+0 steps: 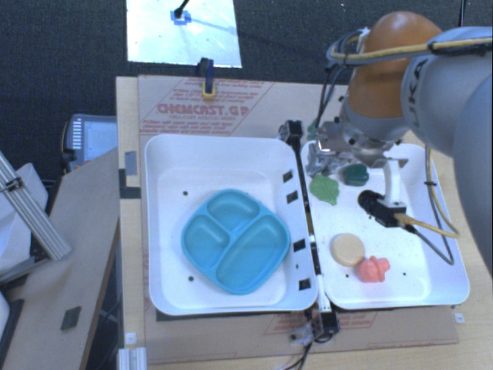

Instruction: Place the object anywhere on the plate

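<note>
Four small pieces in right white bin (451, 280); blue sectioned plastic plate (235, 241) in left. Pincer (327, 160) over light green lump (324, 189), spread or pressed impossible to tell. Risk: snagging neighbouring dark green piece (355, 176).

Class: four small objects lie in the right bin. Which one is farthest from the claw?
The pink toy, near the bin's front edge. The tan disc sits just beside it, slightly closer; both green pieces lie right by the claw.
</note>
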`<state>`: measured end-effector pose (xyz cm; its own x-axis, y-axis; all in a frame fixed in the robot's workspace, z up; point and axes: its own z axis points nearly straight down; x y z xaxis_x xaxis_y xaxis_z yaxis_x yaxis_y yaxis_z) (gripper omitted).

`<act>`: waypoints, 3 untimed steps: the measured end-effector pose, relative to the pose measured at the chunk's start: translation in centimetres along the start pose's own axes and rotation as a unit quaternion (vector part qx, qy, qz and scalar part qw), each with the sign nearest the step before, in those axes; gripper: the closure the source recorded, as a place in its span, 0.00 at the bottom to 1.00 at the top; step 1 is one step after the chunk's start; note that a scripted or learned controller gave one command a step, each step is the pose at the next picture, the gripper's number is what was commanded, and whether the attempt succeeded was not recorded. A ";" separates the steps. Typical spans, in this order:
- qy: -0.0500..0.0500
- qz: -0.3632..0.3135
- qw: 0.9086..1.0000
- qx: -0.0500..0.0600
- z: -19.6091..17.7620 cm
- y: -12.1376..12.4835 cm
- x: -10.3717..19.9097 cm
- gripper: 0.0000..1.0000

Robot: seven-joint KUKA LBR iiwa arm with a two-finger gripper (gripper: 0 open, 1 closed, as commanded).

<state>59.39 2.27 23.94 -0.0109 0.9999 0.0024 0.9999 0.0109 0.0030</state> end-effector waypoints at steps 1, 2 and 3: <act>0.000 0.001 1.000 0.001 0.8 1.2 4.4 1.00; 0.000 0.001 1.000 0.000 0.8 3.8 9.9 1.00; -0.001 0.003 1.000 0.001 0.8 3.7 9.5 0.00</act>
